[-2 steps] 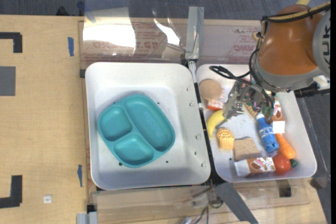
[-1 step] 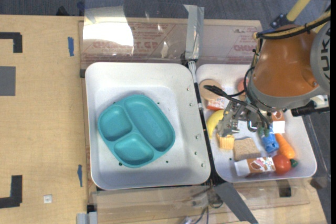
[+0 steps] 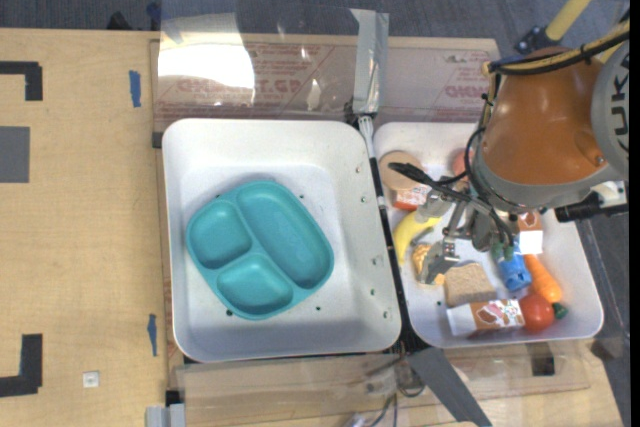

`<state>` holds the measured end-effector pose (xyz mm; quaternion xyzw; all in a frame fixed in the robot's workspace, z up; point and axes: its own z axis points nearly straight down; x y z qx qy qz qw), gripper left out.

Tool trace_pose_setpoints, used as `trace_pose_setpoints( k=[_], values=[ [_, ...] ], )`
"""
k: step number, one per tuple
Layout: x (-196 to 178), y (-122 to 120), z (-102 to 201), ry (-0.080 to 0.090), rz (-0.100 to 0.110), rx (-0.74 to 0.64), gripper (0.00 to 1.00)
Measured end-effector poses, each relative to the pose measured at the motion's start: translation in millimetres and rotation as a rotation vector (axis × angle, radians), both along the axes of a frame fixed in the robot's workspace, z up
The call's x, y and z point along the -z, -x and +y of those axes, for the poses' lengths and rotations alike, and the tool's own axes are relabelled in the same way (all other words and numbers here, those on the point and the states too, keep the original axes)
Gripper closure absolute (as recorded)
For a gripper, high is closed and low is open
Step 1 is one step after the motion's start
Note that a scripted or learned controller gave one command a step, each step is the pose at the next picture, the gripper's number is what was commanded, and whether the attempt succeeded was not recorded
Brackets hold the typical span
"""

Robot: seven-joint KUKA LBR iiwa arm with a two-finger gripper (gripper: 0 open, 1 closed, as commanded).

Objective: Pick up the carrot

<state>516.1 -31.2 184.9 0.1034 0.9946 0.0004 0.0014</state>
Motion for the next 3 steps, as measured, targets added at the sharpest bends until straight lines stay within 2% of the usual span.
trace_pose_setpoints(
  k=[1, 2, 3],
  values=[
    [82.5, 8.4, -62.4, 0.004, -0.016, -0.123, 0.00],
    [85.3, 21.5, -62.5, 0.007, -0.048, -0.074, 0.00],
    [86.6, 23.6, -65.4, 0.000, -0.041, 0.089, 0.00]
  ],
)
